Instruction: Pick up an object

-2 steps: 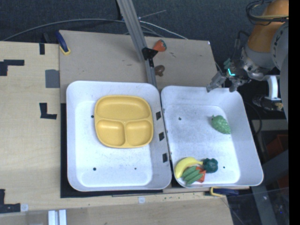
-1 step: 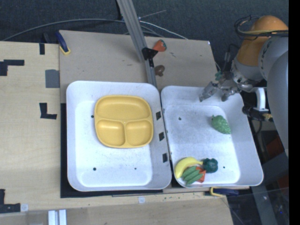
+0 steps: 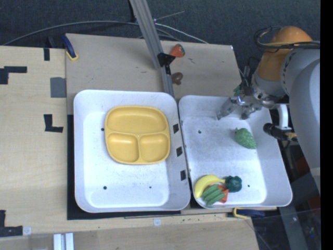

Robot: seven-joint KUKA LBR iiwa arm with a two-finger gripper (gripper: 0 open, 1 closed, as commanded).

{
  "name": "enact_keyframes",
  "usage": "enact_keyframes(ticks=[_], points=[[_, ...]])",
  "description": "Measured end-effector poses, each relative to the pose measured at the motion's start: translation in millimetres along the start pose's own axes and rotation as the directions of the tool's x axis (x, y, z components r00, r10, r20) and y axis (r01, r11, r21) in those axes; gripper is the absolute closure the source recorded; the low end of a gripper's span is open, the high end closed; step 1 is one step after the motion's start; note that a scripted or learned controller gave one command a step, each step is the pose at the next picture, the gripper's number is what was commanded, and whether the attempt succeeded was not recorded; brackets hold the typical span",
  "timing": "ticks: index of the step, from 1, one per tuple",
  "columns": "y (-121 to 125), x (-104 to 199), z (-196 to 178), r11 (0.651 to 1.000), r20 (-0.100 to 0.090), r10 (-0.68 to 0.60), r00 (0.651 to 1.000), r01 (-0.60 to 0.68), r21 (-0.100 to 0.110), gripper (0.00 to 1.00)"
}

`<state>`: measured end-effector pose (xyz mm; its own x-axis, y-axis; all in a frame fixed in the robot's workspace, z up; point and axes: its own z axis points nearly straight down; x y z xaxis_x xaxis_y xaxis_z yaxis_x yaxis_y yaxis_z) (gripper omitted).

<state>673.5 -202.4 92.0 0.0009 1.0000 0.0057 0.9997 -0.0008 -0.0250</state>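
Near rim of the right bin (image 3: 270, 191): banana (image 3: 204, 182) plus a mixed toy-veg cluster (image 3: 223, 187), well apart from me. Mid-bin: green leafy toy (image 3: 245, 138), long axis slanting down-right, lying just below and slightly right of my claw (image 3: 237, 108). Fingers look spread, nothing between them. Left bin has the yellow tray (image 3: 138, 134).

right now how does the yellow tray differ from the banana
The yellow tray is broad, flat and split into three compartments; the banana is small and curved. The tray lies alone in the left bin; the banana sits in the right bin's near corner, touching other toy food. Both are yellow.
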Motion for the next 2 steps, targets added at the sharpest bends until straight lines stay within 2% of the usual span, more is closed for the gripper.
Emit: enact_keyframes(ticks=[1, 2], points=[[-1, 0, -9, 1.0, 0.002, -0.001, 1.0, 0.001, 0.001, 1.0], [-3, -2, -73, 1.0, 0.008, -0.002, 1.0, 0.002, -0.031, 1.0]])
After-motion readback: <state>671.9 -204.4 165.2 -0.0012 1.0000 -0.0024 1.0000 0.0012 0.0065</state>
